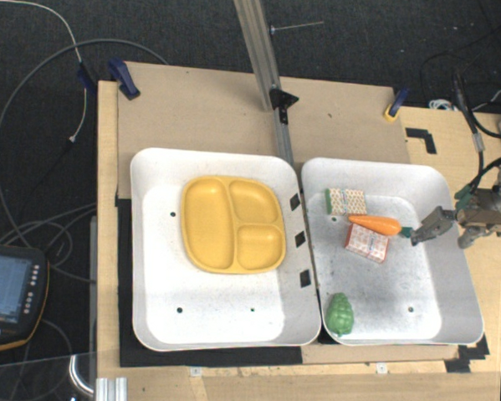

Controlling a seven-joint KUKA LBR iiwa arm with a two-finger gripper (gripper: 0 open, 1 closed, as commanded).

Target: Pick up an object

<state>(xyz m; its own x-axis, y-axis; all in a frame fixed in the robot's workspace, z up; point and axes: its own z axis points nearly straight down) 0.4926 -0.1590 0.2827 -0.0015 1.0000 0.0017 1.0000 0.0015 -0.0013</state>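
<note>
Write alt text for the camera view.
The gripper reaches in from the right over the right bin, which holds a carrot, two patterned packets and a green object. The left bin holds a yellow divided tray.

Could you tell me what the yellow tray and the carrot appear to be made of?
The yellow tray looks like moulded plastic: uniform colour, smooth rounded compartments, soft sheen. The carrot is probably a plastic toy, judging by its even orange and smooth surface, though that is uncertain.

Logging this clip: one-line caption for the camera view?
Gripper at the right bin's edge near a carrot, two small packets and a green toy; yellow divided plate in the left bin.
</note>
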